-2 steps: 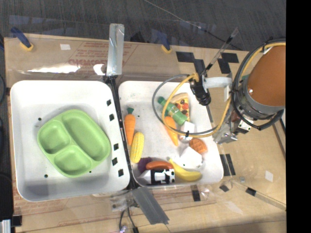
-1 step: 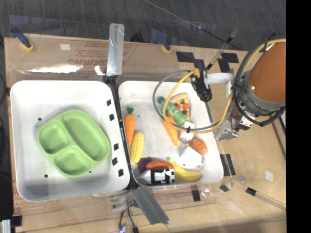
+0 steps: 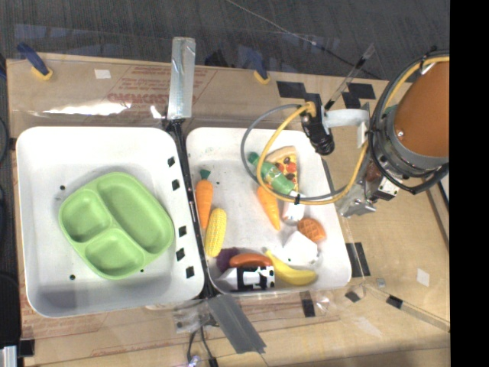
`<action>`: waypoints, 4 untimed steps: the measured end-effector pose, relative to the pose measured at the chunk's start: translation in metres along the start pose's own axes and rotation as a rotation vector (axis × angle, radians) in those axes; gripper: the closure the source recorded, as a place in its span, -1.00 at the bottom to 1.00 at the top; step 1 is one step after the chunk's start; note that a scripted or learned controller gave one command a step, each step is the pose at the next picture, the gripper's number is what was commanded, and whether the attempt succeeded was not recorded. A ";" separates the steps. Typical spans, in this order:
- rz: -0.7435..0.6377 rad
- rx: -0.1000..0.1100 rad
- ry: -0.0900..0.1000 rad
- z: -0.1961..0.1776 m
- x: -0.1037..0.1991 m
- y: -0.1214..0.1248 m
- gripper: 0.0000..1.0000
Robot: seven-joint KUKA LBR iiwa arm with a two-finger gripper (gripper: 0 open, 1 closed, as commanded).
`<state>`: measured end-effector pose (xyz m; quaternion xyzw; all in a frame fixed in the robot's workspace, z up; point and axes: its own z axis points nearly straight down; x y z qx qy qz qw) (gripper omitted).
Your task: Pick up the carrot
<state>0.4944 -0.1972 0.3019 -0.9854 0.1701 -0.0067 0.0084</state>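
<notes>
**Arm off to the right, carrots in right bin**

Landmark: corn (image 3: pixel 215 232). One carrot (image 3: pixel 204 199) lies just left of the corn, along the right bin (image 3: pixel 229 147) wall. A second carrot (image 3: pixel 269 207) lies right of the corn, under the pizza slice (image 3: pixel 281 167). The gripper (image 3: pixel 365 202) sits far right, outside the bin; grip state cannot be read.

Both bins (image 3: pixel 30 228) are white. The divided plate (image 3: pixel 114 224) is light green. Two carrots (image 3: pixel 204 201) are orange with green tops. The corn cob (image 3: pixel 215 232) is yellow. The pizza slice (image 3: pixel 280 167) has a tan crust with red and green toppings. The banana (image 3: pixel 293 274) is yellow. The toy cow (image 3: pixel 254 278) is black and white. The arm (image 3: pixel 420 117) is grey with an orange band. The hose (image 3: pixel 267 128) is yellow. The bench (image 3: pixel 412 281) is tan.
</notes>
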 end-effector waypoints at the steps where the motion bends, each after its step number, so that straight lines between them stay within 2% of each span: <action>1: -0.145 -0.011 -0.005 -0.018 0.033 0.000 1.00; 2: -0.150 -0.002 0.001 -0.029 0.034 -0.004 1.00; 3: -0.108 -0.015 -0.014 0.013 -0.001 0.013 1.00; 4: -0.113 -0.008 -0.012 0.004 0.000 0.010 1.00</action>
